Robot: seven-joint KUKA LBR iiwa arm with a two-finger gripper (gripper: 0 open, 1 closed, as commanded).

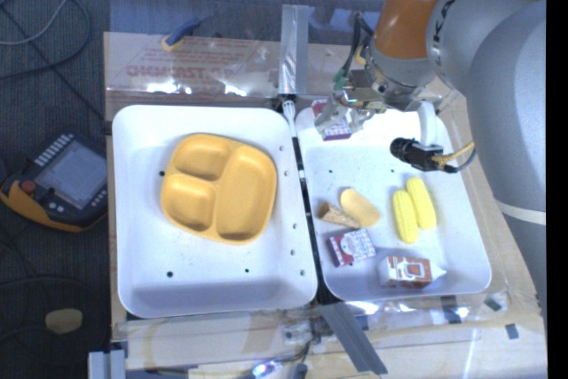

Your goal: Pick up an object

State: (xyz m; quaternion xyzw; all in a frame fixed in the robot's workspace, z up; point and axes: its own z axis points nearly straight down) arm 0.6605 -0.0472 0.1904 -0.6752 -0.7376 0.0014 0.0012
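**A:** How is the arm posed in the camera view?

**B:** The grey arm [497, 58] is extended in from the right. Its orange band [410, 9] is bent down over the far edge of the right bin [457, 231]. The gripper [344, 106] is placed at that bin's far left corner, close to the divider between the two bins.

**A:** Is the gripper wide or narrow?

**B:** That cannot be told, as its tip is blurred against the bin wall. A small red-and-white packet [335, 131] is seen just beneath it. Whether that packet is gripped, or even touched, cannot be told either.

**A:** What is counted in the right bin?

**B:** Two corn cobs [406, 217] are laid side by side, touching, toward the right wall. One pale yellow chip [360, 207] is found near the middle, with one brown wedge [335, 214] touching its left end. One red-and-white wrapper [352, 246] is laid nearer the front, and one small carton [406, 271] at the front right. With the packet in the corner, seven things are counted.

**A:** And in the left bin?

**B:** One yellow divided plate [217, 186], with three compartments, is laid flat in the middle of the left bin [142, 280].

**A:** What is seen outside the bins?

**B:** One teach pendant [58, 186] is seen on the floor at the left. One blue-and-yellow tool [182, 33] is laid on the clear sheet beyond the left bin.
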